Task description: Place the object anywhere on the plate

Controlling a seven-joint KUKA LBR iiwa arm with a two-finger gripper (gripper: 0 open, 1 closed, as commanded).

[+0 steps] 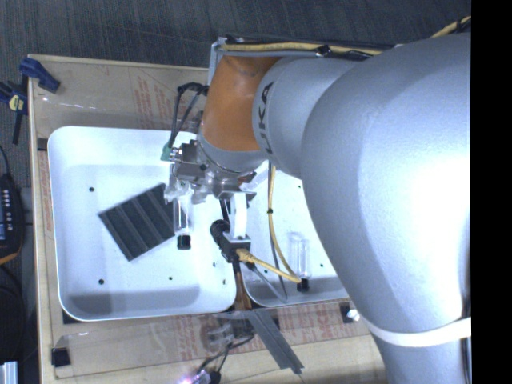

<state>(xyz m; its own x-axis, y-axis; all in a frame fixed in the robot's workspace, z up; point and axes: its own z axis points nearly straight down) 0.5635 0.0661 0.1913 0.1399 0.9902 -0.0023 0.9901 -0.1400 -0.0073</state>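
Observation:
A dark ribbed rectangular plate point(138, 221) lies flat and turned at an angle in the left white bin point(72, 294). My gripper point(183, 232) hangs over that bin just past the plate's right edge, low above the bin floor. I see nothing held in it. A small clear cylinder point(298, 251) lies in the right bin point(320, 301), near its front wall and partly hidden behind the arm.
The grey arm with its orange band point(232, 102) covers most of the right bin and the bench's right side. The raised wall between the two bins point(238, 294) runs just right of the gripper. Blue clamps point(38, 72) sit at the bench's far left corner.

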